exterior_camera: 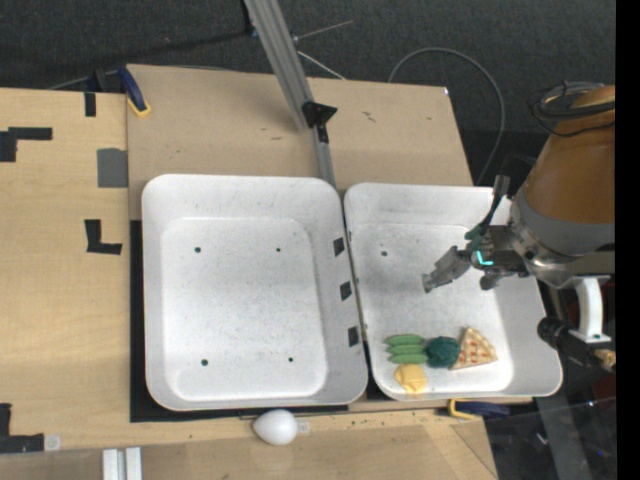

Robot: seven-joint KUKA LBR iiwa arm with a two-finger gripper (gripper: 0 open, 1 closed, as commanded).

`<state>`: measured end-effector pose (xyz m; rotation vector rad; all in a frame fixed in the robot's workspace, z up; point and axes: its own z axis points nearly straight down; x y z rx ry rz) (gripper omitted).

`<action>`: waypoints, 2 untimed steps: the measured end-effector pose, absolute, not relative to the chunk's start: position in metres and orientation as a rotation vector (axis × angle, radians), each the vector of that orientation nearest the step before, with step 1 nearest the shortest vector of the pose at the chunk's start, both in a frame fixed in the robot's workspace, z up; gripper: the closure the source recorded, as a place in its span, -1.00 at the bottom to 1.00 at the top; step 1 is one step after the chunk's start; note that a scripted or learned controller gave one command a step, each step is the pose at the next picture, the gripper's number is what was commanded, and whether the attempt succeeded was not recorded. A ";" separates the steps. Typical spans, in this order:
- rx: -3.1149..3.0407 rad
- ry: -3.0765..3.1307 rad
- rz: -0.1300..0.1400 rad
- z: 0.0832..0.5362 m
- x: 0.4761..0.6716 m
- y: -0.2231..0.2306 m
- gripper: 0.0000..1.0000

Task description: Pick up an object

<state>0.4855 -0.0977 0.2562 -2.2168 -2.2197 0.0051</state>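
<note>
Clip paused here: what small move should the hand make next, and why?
Probably a short move toward the camera view's bottom edge, then down. The hand sits over bare floor of the right bin, while the toys, a green pea pod, dark green piece and pizza slice, cluster nearer that edge.

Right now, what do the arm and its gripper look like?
The arm is bulky and rounded, orange on top and grey beneath. Its gripper is dark grey with a small teal light glowing at the base. A white fitting hangs below the wrist.
</note>
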 end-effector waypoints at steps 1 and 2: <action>-2.218 -2.223 0.001 0.258 0.486 -0.098 -1.00; -2.217 -2.218 0.007 0.215 0.487 -0.098 -1.00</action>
